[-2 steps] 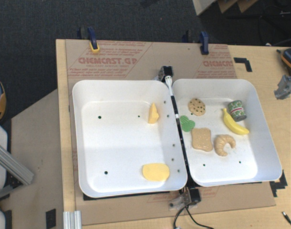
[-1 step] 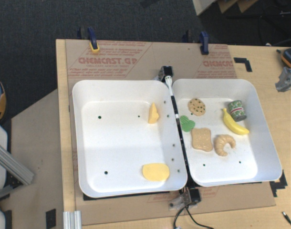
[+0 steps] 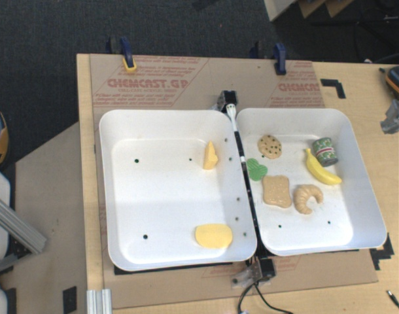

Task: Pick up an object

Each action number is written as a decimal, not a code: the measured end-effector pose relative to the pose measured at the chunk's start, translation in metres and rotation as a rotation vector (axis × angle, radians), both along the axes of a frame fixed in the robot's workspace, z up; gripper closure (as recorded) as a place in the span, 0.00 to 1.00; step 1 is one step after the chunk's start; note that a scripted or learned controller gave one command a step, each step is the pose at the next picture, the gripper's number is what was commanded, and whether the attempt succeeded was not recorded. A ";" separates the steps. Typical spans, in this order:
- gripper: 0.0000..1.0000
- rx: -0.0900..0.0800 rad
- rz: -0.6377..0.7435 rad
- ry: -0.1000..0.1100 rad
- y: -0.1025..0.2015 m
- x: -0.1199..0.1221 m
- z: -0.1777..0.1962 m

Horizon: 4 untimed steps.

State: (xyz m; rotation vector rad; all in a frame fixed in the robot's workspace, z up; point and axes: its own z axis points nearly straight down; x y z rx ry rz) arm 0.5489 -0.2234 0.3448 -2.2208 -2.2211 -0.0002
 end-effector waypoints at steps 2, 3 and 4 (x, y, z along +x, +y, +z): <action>1.00 -0.004 0.000 -0.007 -0.001 -0.010 0.050; 1.00 -0.005 0.000 -0.009 -0.001 -0.027 0.096; 1.00 -0.005 -0.001 -0.010 -0.001 -0.064 0.144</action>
